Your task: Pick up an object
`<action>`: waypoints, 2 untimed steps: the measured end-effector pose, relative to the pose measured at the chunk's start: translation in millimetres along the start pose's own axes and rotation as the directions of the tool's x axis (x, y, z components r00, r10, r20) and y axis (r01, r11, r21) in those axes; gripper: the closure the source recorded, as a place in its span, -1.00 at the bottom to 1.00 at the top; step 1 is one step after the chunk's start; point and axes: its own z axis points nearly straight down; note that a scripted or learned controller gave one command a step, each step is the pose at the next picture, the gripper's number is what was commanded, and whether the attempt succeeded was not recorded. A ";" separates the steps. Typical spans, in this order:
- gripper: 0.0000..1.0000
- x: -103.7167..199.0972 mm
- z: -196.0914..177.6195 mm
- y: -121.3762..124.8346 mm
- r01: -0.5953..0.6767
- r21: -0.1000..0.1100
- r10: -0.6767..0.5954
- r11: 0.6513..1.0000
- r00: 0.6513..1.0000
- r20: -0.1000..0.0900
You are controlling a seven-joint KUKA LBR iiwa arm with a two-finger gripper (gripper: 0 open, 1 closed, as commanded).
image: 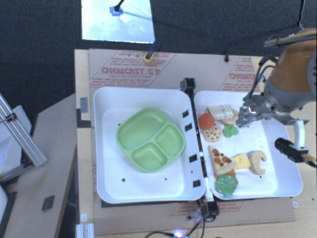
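- Toys lie scattered in the right bin [285,182], none of them between my fingers: a red tomato [206,120], a speckled cookie [212,134], a small green piece [230,131], and a checked cracker [221,112] near the bin's far left side
- Closer to the near edge sit a pizza slice [221,161], a wooden wrench [251,161] just beside it, and a green leafy toy [226,185] by the near left corner
- My gripper [246,116] hangs over the far part of that bin, just right of the cracker and the small green piece; whether my fingers are spread or closed I cannot tell, they are too blurred and dark
- My arm comes in from the right, orange band [293,66] above the wrist
- In the left bin [106,182], a green divided plate [150,139] lies alone, well apart from me
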 end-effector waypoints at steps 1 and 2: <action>1.00 52.2 9.4 27.1 0.005 0.001 -0.005 1.000 1.000 -0.002; 1.00 85.9 2.9 39.6 0.004 0.001 -0.004 1.000 1.000 -0.002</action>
